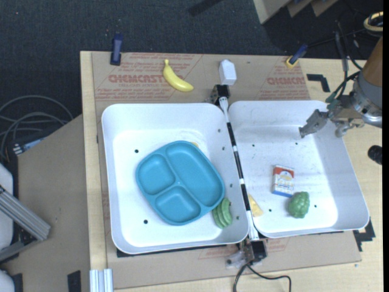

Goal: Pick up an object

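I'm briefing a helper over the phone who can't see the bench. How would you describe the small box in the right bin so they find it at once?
Start at the right bin, the white one nearer the gripper. Near its front lies a small box, flat, with a red-and-white top and a blue lower edge. It is the one boxy, printed item there; the green broccoli-like lump just in front of it is rounded and plain.

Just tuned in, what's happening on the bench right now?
The arm reaches in from the right, its gripper over the upper part of the right bin, with nothing between its fingers. A small carton and a green broccoli-like toy lie lower in that bin, untouched. The left bin holds a blue divided plate. A banana sits outside on the board.
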You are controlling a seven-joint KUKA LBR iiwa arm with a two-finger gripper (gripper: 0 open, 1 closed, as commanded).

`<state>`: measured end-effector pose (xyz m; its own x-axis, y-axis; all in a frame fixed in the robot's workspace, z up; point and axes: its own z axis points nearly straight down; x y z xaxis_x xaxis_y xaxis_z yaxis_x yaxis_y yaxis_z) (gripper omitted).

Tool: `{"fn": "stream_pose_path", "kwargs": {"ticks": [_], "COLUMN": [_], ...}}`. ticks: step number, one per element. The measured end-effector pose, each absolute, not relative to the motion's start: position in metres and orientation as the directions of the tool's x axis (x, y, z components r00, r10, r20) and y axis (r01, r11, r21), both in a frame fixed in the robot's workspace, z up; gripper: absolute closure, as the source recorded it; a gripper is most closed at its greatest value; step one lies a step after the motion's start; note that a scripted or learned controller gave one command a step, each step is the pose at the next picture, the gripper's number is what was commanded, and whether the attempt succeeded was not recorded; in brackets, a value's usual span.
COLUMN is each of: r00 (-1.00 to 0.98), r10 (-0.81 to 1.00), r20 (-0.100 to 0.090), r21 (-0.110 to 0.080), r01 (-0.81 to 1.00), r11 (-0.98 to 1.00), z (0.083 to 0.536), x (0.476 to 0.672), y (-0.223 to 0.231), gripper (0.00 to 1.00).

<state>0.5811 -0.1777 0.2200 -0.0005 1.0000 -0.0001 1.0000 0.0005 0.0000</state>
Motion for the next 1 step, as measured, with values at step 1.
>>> {"fn": "stream_pose_path", "kwargs": {"ticks": [1], "r00": [-0.002], "r10": [1.000], "r20": [0.002], "r21": [-0.003], "r01": [1.000], "r11": [0.002], "z": [0.1677], "x": [0.5527], "y": [-0.1164], "gripper": [0.00]}}
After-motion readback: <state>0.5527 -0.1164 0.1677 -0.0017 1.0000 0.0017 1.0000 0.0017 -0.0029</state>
